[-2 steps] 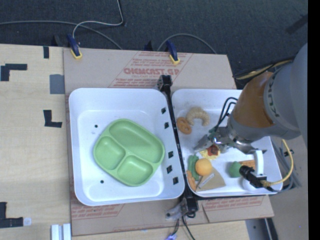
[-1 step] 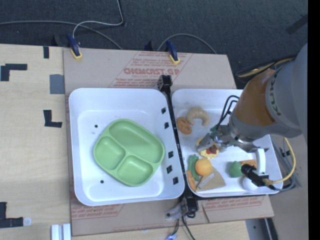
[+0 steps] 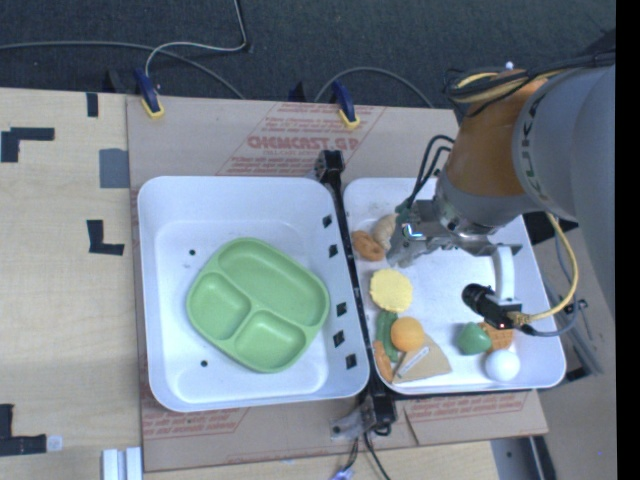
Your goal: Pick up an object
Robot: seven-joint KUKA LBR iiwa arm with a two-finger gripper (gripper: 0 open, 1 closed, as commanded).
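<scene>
My gripper [image 3: 404, 242] hangs low over the upper left part of the right bin [image 3: 535, 373], below the grey arm with its orange band. Just to its left a tan bread-like piece [image 3: 372, 240] lies against the bin's left wall, close to the gripper tip; whether they touch is unclear. Below the gripper lies a yellow round piece [image 3: 391, 290]. Further down sit an orange ball [image 3: 407, 333] and a tan wedge [image 3: 427, 362]. Toward the bin's lower right are a green piece [image 3: 472, 339] and a white egg [image 3: 502, 365].
The left bin [image 3: 160, 208] holds a green divided plate [image 3: 258, 304]. A black divider with clips [image 3: 343, 258] runs between the bins. A black-and-white part of the arm [image 3: 492, 293] and a yellow cable [image 3: 566, 268] hang over the right bin's right side.
</scene>
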